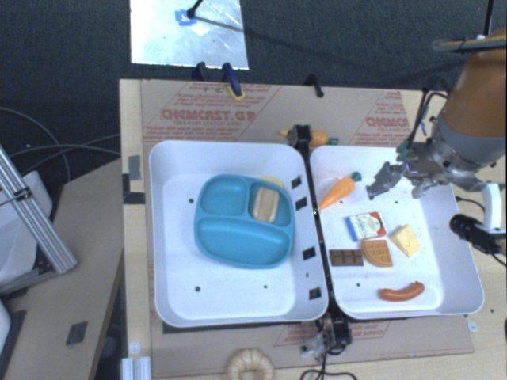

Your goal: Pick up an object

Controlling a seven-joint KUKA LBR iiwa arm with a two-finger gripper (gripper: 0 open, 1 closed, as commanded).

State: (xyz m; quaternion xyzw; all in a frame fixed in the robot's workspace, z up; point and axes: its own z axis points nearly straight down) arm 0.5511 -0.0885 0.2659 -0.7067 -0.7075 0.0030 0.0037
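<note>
Fingers point(390, 179) hang spread and bare above the right bin point(455, 291), near the carrot point(339, 191).

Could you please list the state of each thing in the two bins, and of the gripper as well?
gripper: above the right bin, open, holding nothing
carrot: lying loose, left of gripper
blue plate: flat in left bin
bread slice: resting on the plate
small carton: lying flat
cheese wedge: lying flat
waffle: flat
chocolate bar: flat
sausage: lying loose

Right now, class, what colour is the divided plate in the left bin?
Blue: the divided plate shows best in the camera view.
</note>
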